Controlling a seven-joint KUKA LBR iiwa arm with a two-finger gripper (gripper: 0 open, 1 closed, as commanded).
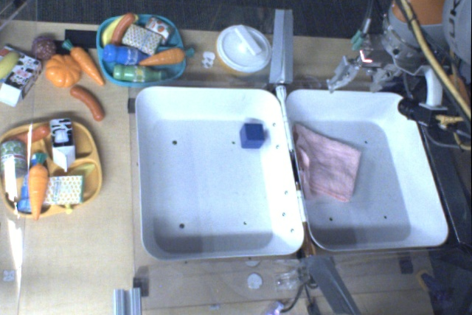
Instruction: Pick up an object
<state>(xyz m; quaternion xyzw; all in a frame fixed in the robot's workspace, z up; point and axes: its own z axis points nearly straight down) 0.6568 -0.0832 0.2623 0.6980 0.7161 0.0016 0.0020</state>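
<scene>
One small blue cube (253, 135) sits square-on in the left white bin (158, 232); gripper (361, 70) hovers empty, fingers spread.

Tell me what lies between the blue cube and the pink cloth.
In the camera view, between the blue cube and the pink cloth lie bare white bin floor and the two bins' adjoining rims; no other object sits there.

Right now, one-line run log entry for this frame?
gripper: above right bin far rim | pink cloth: right bin | blue block: left bin | nothing held
</scene>
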